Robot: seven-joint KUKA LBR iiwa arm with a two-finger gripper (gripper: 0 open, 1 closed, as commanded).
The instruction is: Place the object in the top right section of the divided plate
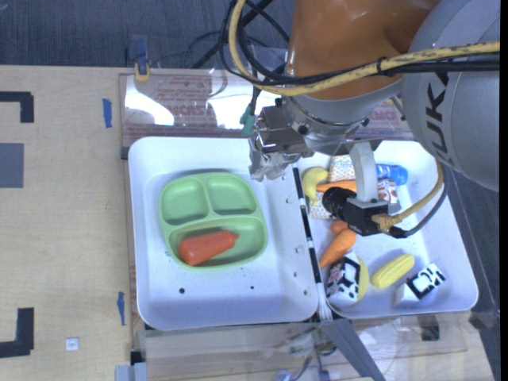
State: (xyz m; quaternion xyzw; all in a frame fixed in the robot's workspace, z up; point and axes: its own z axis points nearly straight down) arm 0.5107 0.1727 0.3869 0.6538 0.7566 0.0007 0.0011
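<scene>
A green divided plate (187, 201) lies in the left bin (151, 276). Its two small upper sections are bare, and its long lower section holds an orange-red carrot-like piece (208, 246). My gripper (267, 167) hangs over the left bin's right side, just above and to the right of the plate's top right section (234, 194). I see nothing gripped under it. The large orange and grey arm covers the top of the right bin.
The right bin (456, 248) holds a yellow fruit (313, 178), an orange carrot (336, 247), a yellow corn piece (393, 270), two black-and-white items (346, 281) (421, 281), and a blue-and-white item (390, 173). The divider wall (306, 236) runs between the bins.
</scene>
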